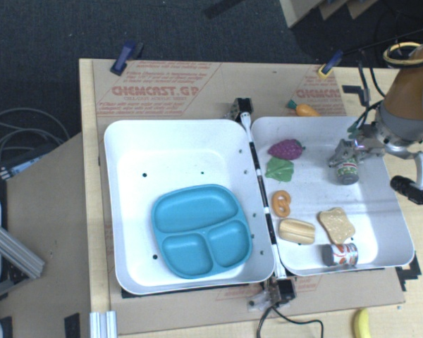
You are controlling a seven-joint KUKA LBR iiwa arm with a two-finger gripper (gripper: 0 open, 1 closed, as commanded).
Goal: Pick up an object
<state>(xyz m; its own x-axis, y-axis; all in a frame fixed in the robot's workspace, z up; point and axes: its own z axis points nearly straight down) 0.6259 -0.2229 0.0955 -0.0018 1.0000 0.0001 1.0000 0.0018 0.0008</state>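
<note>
- Two white bins sit side by side on the worktop; the left bin (pixel 127 153) holds a blue divided plate (pixel 201 229).
- The right bin (pixel 388 217) holds toy foods.
- The tool (pixel 347 162) hangs over a small grey can (pixel 347 171); its opening cannot be told.
- Likely step: closing in. Next: grip, then lift.
</note>
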